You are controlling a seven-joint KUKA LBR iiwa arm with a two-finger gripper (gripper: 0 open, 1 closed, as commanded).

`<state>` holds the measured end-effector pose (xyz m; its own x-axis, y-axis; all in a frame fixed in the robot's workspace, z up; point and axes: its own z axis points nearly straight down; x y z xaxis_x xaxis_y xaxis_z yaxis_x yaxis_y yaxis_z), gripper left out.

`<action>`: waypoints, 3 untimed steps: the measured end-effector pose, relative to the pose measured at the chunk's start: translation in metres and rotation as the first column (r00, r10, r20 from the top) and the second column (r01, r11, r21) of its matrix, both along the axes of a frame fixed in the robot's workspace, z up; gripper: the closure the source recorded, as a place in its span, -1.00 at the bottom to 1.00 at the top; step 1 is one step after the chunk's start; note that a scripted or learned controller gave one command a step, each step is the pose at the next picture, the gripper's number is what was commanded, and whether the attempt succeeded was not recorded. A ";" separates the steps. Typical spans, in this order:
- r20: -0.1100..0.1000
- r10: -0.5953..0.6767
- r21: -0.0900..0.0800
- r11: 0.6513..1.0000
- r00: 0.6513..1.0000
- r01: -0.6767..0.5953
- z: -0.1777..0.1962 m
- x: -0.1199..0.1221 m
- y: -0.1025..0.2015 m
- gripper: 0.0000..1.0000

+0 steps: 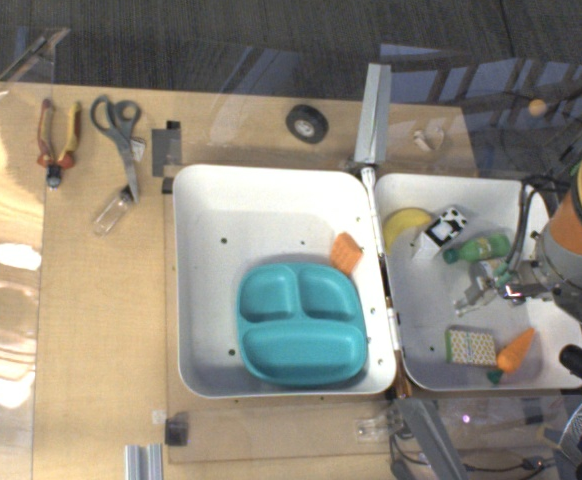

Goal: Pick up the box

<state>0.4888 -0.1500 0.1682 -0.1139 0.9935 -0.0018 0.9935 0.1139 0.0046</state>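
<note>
A small flat box [471,346] with a tan and green dotted face lies near the front of the right bin [416,368]. My gripper [478,294] hangs just above and behind it, over the middle of that bin. Its two metal fingers stand open with nothing between them. The grey arm with the orange band [581,218] comes in from the right edge. A smaller black-and-white carton [446,226] rests at the back of the same bin.
In the right bin lie a yellow round thing [406,224], a green bottle [478,247] and a carrot [516,349] beside the box. The left bin [221,218] holds a teal divided tray [301,323] and an orange piece [346,253]. Scissors, pliers and tape lie on the bench behind.
</note>
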 end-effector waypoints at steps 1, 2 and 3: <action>-0.002 -0.059 0.001 0.998 0.998 0.059 -0.061 -0.001 -0.021 -1.00; 0.000 0.017 0.001 1.000 1.000 -0.017 -0.055 0.000 0.013 -1.00; 0.002 0.080 -0.001 0.997 0.997 -0.080 -0.020 0.000 -0.001 -1.00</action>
<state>0.4891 -0.1510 0.1478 -0.1930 0.9812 -0.0026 0.9812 0.1930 0.0063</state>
